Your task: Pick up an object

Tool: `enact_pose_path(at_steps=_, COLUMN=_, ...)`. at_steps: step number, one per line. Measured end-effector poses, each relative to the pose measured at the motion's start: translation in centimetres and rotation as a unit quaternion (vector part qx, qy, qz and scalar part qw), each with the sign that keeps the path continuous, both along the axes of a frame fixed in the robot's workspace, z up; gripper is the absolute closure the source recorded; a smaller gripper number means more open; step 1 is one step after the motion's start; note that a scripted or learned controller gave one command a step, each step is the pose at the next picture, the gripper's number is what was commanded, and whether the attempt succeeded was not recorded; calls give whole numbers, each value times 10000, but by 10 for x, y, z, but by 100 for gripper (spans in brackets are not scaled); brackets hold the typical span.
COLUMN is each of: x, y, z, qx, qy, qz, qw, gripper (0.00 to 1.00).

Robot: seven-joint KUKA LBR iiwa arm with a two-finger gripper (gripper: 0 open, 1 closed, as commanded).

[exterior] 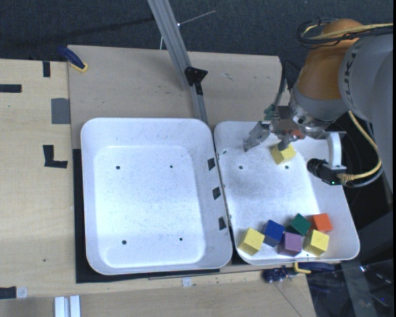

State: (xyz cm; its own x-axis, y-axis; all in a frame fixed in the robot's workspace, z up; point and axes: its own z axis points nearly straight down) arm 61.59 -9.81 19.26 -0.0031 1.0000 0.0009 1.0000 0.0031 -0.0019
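Down at the very front, past the rim of the right bin, a small blue and yellow thing on the tabletop, too small to name.

Just inside that rim, six blocks in a tight bunch: a yellow block, a blue block, a purple block, a green block, an orange block and a second yellow block. Some touching, some partly hidden behind each other.

Beside it, the left bin, white, with a few tiny dark dots on its floor.

Farther back in the right bin, one lone yellow cube, well apart from the bunch and tilted. Right above it, touching or nearly so, the hand. Too blurry and dark to tell wide from narrow, or gripped from merely beside.

Behind the hand, the grey arm with its orange band, cut off at the right edge, with yellow cables looping around.

Farthest back, a slanted metal pole, cut off at the top, and a small blue and yellow clip at the tabletop corner.
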Motion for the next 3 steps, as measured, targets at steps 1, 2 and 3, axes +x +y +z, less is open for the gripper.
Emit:
enact_pose_path(at_steps=1, x=0, y=0, z=0, qx=1, qy=-1, qz=-3, qw=10000, gripper=0)
enact_pose_path(at_steps=2, x=-2, y=0, z=-44, qx=-8, qy=20, qz=-9, qw=10000, gripper=0)
enact_pose_path(at_steps=3, x=-4, y=0, z=-98, qx=-6, qy=29, qz=-9, qw=10000, gripper=0)
